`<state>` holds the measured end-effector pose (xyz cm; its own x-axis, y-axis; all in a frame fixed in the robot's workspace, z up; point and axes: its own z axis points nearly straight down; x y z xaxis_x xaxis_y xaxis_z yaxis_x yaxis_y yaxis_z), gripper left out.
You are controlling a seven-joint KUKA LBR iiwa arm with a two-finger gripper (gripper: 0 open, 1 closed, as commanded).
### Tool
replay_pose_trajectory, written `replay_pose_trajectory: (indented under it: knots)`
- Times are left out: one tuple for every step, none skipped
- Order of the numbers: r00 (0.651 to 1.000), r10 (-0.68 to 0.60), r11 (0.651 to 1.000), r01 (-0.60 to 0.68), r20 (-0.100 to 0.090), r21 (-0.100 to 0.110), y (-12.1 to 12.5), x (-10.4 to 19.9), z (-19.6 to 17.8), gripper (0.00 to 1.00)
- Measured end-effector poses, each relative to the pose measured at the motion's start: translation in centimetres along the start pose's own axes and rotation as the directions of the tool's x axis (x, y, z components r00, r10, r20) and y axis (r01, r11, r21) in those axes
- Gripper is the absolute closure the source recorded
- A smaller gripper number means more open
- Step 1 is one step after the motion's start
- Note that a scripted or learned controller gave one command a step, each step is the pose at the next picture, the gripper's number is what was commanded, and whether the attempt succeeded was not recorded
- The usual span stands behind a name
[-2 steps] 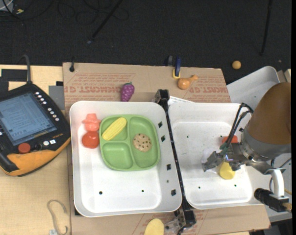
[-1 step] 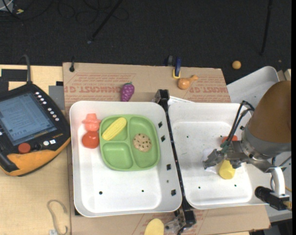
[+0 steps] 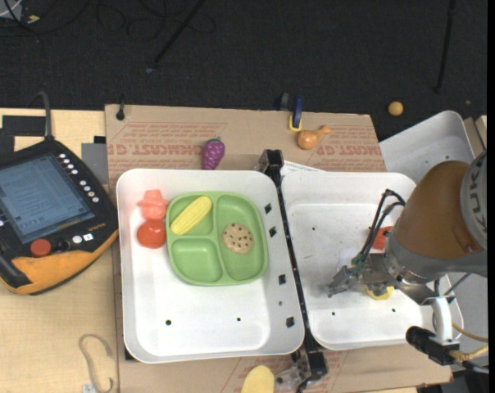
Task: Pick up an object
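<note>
cardboard sheet [image 3: 239, 137] behind the bins | red print is showing upside down, reading roughly "CHEMCAST GP" twice | pendant screen text is staying illegible

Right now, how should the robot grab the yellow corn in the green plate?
Take the corn across its narrow middle, coming straight down from above. It lies flat and slanted in the green plate's top-left compartment, so the long sides are the easiest to pinch, probably with the hand turned to match the slant.

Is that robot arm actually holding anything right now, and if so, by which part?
It cannot be told. The gripper is low in the right bin, near a small yellow object, but nothing is clearly seen gripped.
</note>
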<state>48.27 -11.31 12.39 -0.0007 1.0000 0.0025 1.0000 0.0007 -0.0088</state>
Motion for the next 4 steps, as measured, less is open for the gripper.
replay_pose_trajectory:
  knots:
    - [1.000,0.000,1.000,0.000,0.001,-0.005,0.0,0.2,3.8,0.00]
    - [1.000,0.008,1.000,-0.008,0.001,-0.007,0.0,-0.1,2.6,1.00]
    - [1.000,0.007,1.000,-0.007,0.002,-0.009,-0.5,-0.5,-1.7,1.00]
    - [1.000,0.001,1.000,-0.001,0.003,-0.010,-0.3,-1.1,-6.1,1.00]
